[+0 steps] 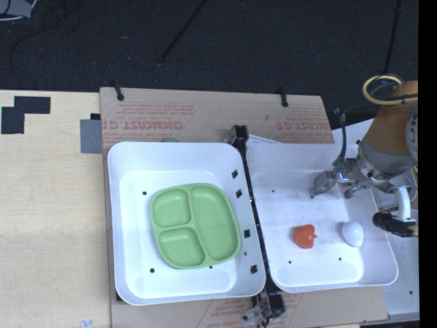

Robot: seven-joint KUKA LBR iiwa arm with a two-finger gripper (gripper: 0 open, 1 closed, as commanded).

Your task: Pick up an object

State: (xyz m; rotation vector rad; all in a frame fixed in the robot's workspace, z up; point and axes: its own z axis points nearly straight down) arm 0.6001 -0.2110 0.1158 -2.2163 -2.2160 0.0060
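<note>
2 white bins sit side by side on a cardboard sheet [205,118] with reversed red print, on a light wood bench [48,217]. Left bin [126,183] holds a green divided plate [194,225] with 3 compartments, lying flat, roughly centred, tilted a little against the bin's edges. Right bin [287,173] holds 2 small items near its front half: an orange-red object [304,236] and a white rounded object [352,234], near each other but not touching, the white one to the camera's right of the red one. Arm [392,132] comes in from the right edge of the camera view, orange section above the wrist. Gripper [333,184] is over the right bin's right-centre area, behind the 2 items in this view, apart from both. Its metal fingers [321,185] look spread apart, with nothing between them. Whether the fingertips touch the bin floor can't be told. A black clip strip [247,210] runs between the 2 bins. Dark carpet [205,33] with cables behind the bench.
</note>
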